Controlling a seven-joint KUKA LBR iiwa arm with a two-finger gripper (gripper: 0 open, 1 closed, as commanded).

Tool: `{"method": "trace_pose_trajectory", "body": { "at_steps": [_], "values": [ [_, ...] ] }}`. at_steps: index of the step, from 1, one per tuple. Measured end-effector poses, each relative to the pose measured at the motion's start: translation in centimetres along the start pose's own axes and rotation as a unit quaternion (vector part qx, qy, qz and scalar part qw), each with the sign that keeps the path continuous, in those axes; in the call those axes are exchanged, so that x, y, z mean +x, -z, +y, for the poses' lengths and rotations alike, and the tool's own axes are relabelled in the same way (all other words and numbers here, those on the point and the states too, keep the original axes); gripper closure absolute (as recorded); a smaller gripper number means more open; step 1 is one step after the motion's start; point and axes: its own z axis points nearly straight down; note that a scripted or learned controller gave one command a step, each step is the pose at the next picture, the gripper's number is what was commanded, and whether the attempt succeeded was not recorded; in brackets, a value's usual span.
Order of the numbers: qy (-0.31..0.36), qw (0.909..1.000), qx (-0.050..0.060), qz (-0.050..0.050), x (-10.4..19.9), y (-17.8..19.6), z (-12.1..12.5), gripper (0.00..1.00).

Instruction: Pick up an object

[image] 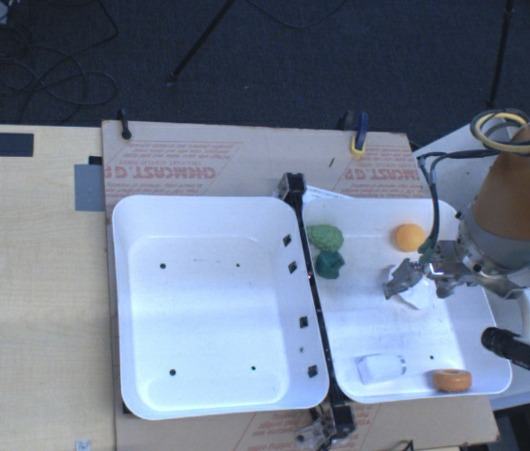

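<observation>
I hover my end effector (404,280), fingers spread and gripping nothing, over a white object (417,296) at the frame's right. Next I judge I must descend and clench on it

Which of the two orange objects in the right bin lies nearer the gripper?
The orange ball, just up-left of the gripper. The flat orange ring lies far off at the bin's front edge.

The cardboard sheet (199,163) under the bins bears upside-down red print reading "CHEMCAST GP"
</observation>
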Motion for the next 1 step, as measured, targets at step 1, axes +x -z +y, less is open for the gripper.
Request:
{"method": "trace_pose_trajectory", "body": {
  "at_steps": [1],
  "values": [
    [-0.003, 1.0, -0.003, -0.003, -8.48, 5.28, 1.68, 0.0]
  ]
}}
